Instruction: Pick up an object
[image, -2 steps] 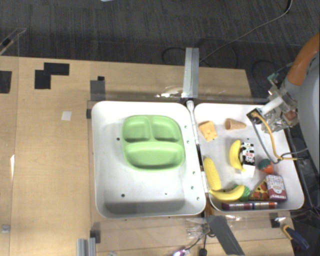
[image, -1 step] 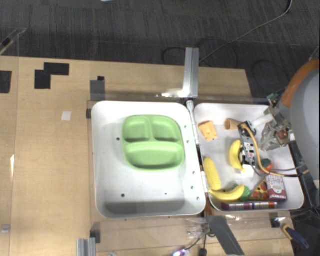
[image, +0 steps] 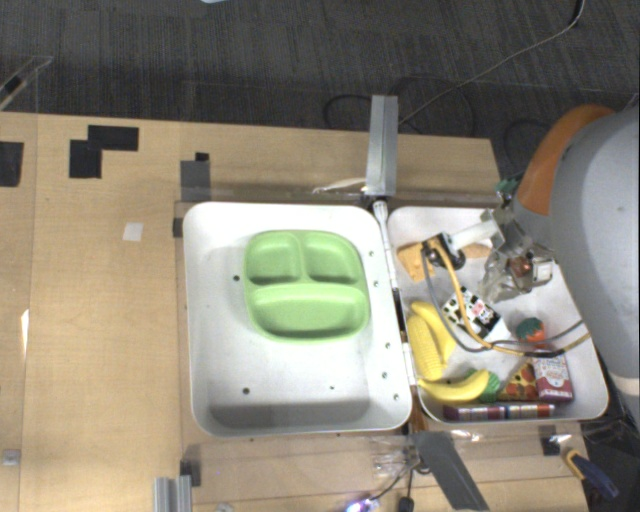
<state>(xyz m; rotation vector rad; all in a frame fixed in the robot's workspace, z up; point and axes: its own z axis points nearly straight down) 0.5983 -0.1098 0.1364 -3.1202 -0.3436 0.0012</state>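
The right bin (image: 596, 392) holds a jumble of small objects. A yellow corn cob (image: 428, 338) lies along its left wall, with a banana (image: 462, 387) curved below it. A black-and-white spotted box (image: 472, 312) sits near the middle, and a small red and green fruit (image: 528, 327) lies to its right. A red carton (image: 551, 380) and a dark marker (image: 497, 410) rest by the front wall. My gripper (image: 500, 283) hangs low in the upper right part of this bin, just above and right of the spotted box. I see nothing held in it.
The left bin (image: 215, 385) carries a green divided plate (image: 305, 283). A yellow cable (image: 497, 346) loops across the right bin's contents. A brown flat piece (image: 411, 260) lies at that bin's back left. A metal post (image: 383, 150) stands behind the wall between the bins.
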